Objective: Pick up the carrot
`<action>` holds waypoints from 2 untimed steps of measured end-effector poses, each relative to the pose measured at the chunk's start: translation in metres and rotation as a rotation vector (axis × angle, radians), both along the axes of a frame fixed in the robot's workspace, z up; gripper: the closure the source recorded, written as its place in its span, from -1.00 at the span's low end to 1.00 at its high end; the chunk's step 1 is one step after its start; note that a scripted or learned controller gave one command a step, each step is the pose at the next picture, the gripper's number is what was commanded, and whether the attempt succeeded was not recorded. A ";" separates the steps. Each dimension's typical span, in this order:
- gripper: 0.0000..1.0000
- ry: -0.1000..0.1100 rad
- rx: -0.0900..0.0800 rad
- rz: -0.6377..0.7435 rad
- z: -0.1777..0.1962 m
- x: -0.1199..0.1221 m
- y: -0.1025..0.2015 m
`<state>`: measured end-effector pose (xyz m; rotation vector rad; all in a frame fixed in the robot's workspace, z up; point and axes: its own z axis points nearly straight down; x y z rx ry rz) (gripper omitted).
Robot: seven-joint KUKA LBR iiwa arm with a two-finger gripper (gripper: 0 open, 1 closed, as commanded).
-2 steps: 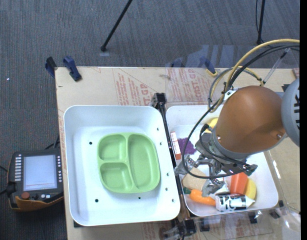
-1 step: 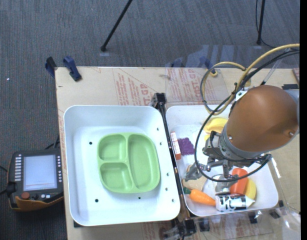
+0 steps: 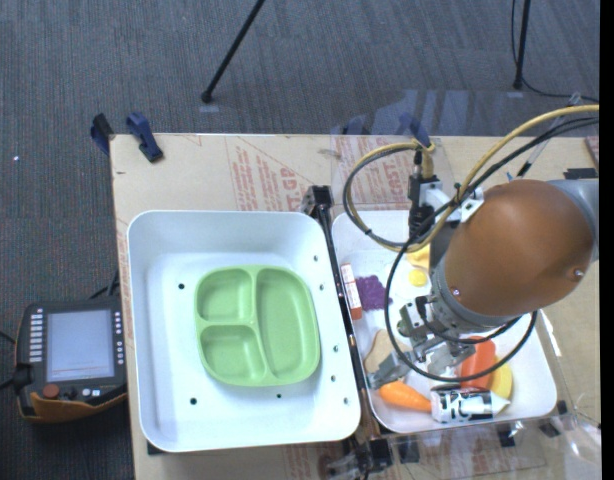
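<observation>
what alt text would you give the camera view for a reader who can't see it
A grey robot arm reaches from the right into the right-hand white bin, its gripper low over an orange carrot near the bin's front edge. The left bin holds a green divided plate.

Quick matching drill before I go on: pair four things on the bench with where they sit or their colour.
Things:
1. tray
2. carrot
3. purple block
4. pendant

Places:
A. right bin, near its front edge
B. off the bench, to the left
C. middle of the left bin
D. right bin, by its left wall

Pairs: 1-C, 2-A, 3-D, 4-B
</observation>
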<state>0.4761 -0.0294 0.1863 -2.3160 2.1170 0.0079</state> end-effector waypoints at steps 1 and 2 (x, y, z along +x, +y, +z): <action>-1.00 -0.007 -0.001 -0.119 -0.071 0.002 -0.056; 1.00 -0.006 0.004 -0.115 -0.061 0.004 -0.050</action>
